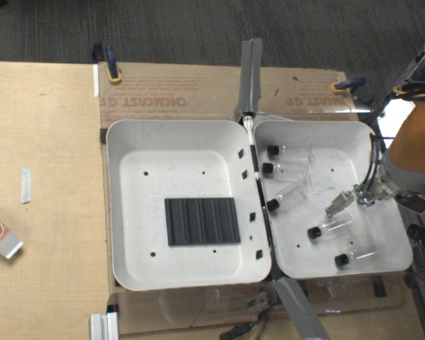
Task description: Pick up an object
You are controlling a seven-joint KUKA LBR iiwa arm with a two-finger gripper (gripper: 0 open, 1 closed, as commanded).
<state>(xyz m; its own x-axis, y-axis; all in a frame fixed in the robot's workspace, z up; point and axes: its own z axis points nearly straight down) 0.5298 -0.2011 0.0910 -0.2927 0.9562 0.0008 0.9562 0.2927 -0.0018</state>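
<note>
Vials, clear with black caps, lie scattered in the right bin (319,134): capped ends at 10 o'clock (273,150), just below it (267,168), 8 o'clock (273,205), centre-low (314,232), 5 o'clock (341,261); gripper (338,205) low over bin centre, reaching from 3 o'clock, near the centre-low vial, grip state cannot be told; left bin (127,190) holds one dark ribbed block (202,221) at centre, wide bare floor around it; cardboard (42,119) borders both bins at 9 and 12 o'clock.
</note>
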